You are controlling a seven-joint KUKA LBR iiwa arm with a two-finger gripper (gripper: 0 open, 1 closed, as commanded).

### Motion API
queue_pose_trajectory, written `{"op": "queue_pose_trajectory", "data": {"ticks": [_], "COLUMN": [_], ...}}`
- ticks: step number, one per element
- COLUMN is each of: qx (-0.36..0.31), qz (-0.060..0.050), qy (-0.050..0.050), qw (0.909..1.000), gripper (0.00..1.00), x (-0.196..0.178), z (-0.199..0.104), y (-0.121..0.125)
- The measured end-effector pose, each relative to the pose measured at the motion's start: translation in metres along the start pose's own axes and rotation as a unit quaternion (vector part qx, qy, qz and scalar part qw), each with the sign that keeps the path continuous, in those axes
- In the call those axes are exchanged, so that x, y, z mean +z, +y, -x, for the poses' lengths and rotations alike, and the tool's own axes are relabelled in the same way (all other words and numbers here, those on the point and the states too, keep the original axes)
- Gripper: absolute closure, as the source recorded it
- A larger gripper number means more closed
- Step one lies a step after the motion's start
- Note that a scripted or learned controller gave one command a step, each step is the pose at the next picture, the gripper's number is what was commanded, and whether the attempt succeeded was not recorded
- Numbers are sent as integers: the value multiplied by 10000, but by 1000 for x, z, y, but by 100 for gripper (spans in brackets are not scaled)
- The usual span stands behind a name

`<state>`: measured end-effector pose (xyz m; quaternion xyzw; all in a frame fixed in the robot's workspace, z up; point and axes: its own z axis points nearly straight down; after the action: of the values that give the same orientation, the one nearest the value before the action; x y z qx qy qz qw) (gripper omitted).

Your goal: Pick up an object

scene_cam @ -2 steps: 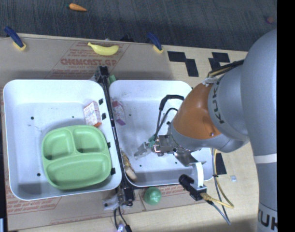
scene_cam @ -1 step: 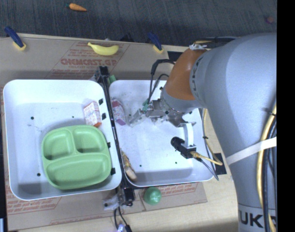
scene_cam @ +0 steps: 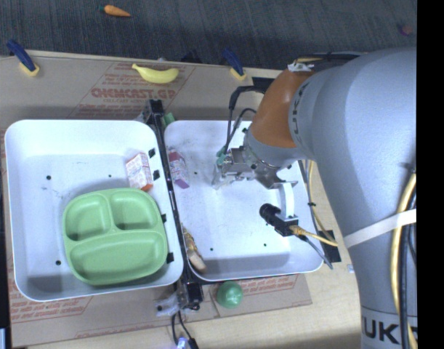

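My gripper [scene_cam: 223,170] hangs low over the upper middle of the right bin [scene_cam: 243,257], under the grey arm with its orange band. A small pink and purple packet [scene_cam: 177,167] lies against that bin's left wall, a short way left of the gripper. A tan object [scene_cam: 192,254] rests in the same bin's lower left corner. In the left bin [scene_cam: 33,151] sit a green divided plate [scene_cam: 116,235] and a small red and white carton [scene_cam: 139,171]. I see nothing under the gripper.
A yellow banana [scene_cam: 156,73] lies on the cardboard behind the bins. A green ball [scene_cam: 229,294] sits in front of the right bin. Blue clamps [scene_cam: 22,57] hold the cardboard's back edge. An orange piece [scene_cam: 117,10] lies on the floor.
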<state>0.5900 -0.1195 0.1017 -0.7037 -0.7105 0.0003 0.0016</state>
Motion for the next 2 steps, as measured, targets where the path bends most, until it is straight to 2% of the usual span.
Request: {"op": "queue_pose_trajectory", "data": {"ticks": [1, 2], "qx": [25, 24], "qz": [26, 17], "qy": [-17, -12], "qw": [10000, 10000], "gripper": [100, 0], "x": [-114, -113], "z": [20, 20], "y": [-40, -41]}}
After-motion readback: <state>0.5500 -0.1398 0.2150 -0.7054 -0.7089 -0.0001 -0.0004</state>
